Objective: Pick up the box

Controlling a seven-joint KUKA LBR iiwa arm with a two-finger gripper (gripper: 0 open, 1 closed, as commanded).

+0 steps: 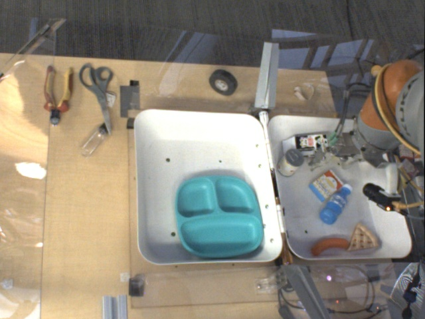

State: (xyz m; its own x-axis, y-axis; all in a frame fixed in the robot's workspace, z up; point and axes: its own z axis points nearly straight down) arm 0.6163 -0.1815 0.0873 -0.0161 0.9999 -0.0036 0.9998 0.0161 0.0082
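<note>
A big wooden bench [73,198] holds two white bins side by side. The left bin [159,145] sits in the middle of the frame. A teal plate [219,216] with three parts lies in it, low and toward the right side of that bin.

The right bin [392,241] is at the right of the frame. The box [325,183] is in this bin, near its middle. It is small and flat, with blue, white and red on it, and it lies tilted. Just below it, touching or almost touching, lies a blue bottle [335,206] with a white cap. A red sausage [330,246] lies along the bottom edge of the bin, and a pizza slice [364,238] is right beside it. A small black and white pack [311,141] sits near the top left of the bin, with a round grey thing [293,157] just below it.

The grey arm [398,105] with its orange band comes in at the upper right of the frame. The gripper [332,148] hangs over the top part of the right bin, above the box in the picture and a little apart from it. It looks thin and blurry, so I cannot tell how wide it is or if it has hold of anything.

At the upper left of the frame lie red pliers [56,92] and grey scissors [99,92]. A black tape roll [223,82] sits on the bench above the left bin
</note>
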